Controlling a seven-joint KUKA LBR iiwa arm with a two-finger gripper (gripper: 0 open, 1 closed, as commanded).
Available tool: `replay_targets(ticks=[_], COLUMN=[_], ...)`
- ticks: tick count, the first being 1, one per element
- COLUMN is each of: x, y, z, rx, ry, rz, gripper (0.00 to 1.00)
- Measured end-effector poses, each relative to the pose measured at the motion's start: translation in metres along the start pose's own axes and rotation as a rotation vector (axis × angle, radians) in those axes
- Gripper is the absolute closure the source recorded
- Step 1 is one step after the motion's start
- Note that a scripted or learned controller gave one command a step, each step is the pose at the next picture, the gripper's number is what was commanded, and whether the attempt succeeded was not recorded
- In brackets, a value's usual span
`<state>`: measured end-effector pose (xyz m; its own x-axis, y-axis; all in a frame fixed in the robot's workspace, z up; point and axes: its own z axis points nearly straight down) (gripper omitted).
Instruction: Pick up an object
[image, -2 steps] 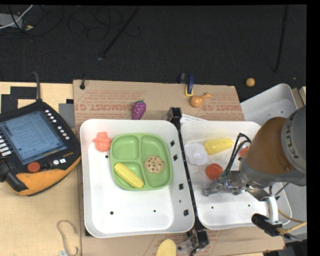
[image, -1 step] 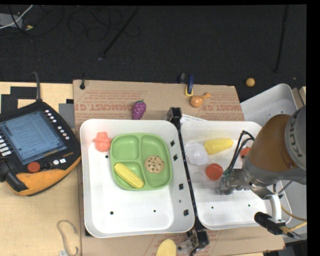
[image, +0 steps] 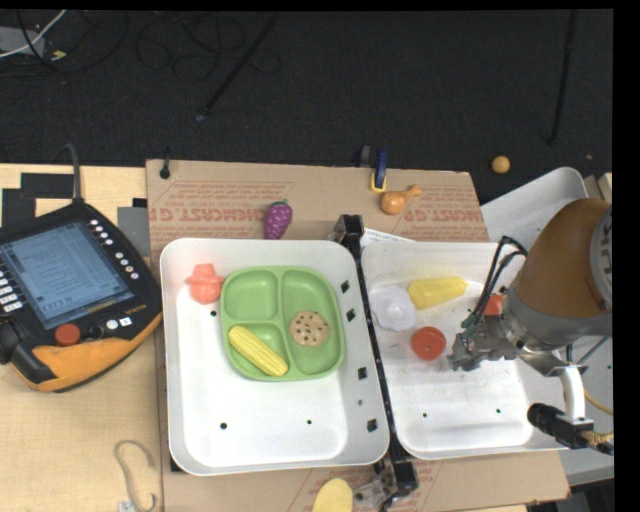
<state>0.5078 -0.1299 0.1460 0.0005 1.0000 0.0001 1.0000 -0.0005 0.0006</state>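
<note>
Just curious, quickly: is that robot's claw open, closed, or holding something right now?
Gripper: cannot be told; it sits low in the right bin, beside the tomato.

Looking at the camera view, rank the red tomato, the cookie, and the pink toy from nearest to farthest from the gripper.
Measured from the gripper in the right bin:
1. Red tomato, same bin, just to the gripper's left in the view.
2. Cookie, in the green tray's right compartment, left bin.
3. Pink toy, left bin's far-left corner, beside the green tray.

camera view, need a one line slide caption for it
Gripper low in the right bin beside a red ball; green plate in the left bin.
</note>
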Motion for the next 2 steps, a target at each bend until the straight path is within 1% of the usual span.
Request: replay_targets(ticks=[1,2], x=[-0.007,-0.008], y=[0.008,0.009], z=[-0.050,-0.083], rx=[-0.001,0.000], ry=[-0.001,0.000], rz=[0.000,0.000], gripper=[1.00,1.00])
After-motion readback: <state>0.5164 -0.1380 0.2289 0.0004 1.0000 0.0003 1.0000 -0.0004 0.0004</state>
